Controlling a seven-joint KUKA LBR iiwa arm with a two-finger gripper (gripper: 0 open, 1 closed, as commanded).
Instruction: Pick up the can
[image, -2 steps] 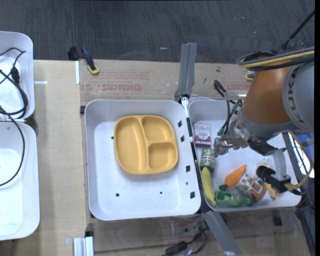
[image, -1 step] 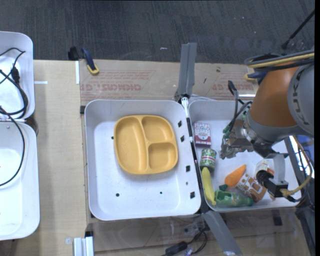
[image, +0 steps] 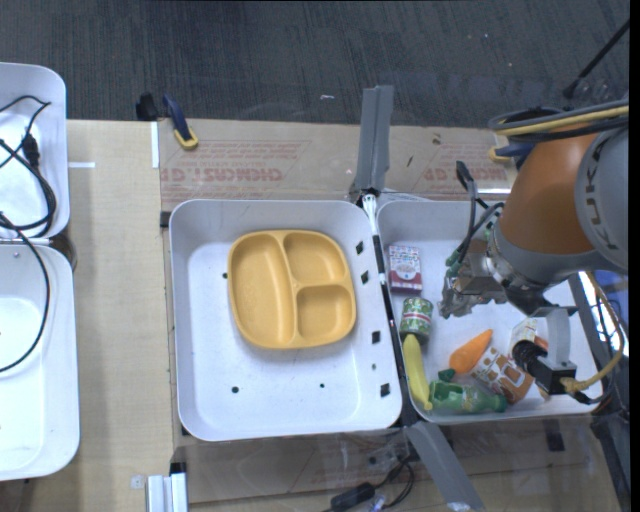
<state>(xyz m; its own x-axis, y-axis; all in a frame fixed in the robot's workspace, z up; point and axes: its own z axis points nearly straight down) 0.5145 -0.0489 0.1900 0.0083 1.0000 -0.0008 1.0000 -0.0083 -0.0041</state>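
nearest you, along the right bin's (image: 432, 420) front wall, lie a green bottle (image: 468, 399), a banana (image: 414, 368), a carrot (image: 470, 352) and a printed carton (image: 503, 371). just behind the banana's top sits the can (image: 417, 316), green-labelled, on its side or tilted as far as you can judge, close to the divider between the bins. the gripper (image: 462, 296) hangs to its right and slightly farther back, near but apart; whether it is open you cannot tell from here. your move runs leftward, with little room: wall on one side, banana in front, a small red box (image: 405, 267) behind. the left bin (image: 200, 330) holds a yellow tray (image: 292, 288).
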